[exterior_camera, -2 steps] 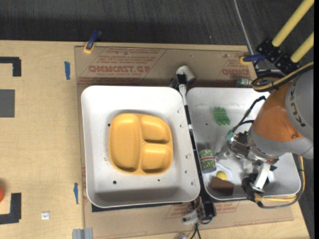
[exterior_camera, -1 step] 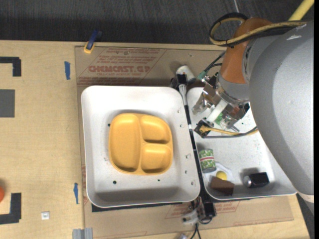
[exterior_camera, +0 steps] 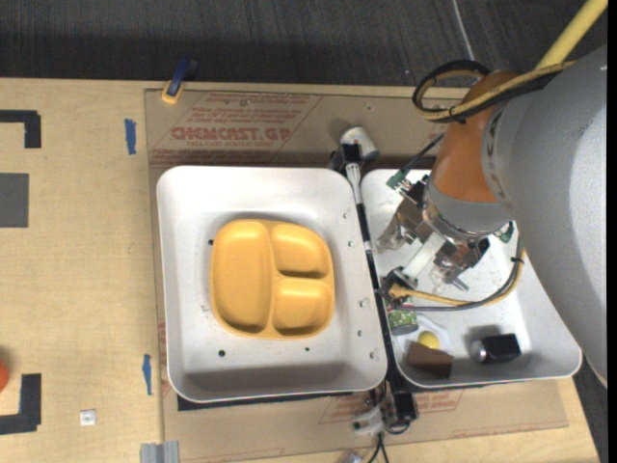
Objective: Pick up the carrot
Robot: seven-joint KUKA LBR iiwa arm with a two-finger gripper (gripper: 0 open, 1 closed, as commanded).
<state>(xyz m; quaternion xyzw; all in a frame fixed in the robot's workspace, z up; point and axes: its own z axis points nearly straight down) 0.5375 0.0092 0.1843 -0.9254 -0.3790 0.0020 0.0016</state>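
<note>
My gripper (exterior_camera: 431, 258) hangs low over the middle of the right bin (exterior_camera: 549, 340), below the arm's orange band. The wrist and its cables hide the bin floor under it, and I cannot make out a carrot there. A small yellow-orange thing (exterior_camera: 429, 338) lies near the bin's front left, touching a brown block (exterior_camera: 430, 358) just in front of it. Both are a short way in front of the gripper and apart from it.
The left bin (exterior_camera: 183, 258) holds a yellow divided plate (exterior_camera: 272, 278). A small green piece (exterior_camera: 401, 318) lies by the right bin's left wall. The arm's grey body covers the right bin's far right side. Cardboard surrounds both bins.
</note>
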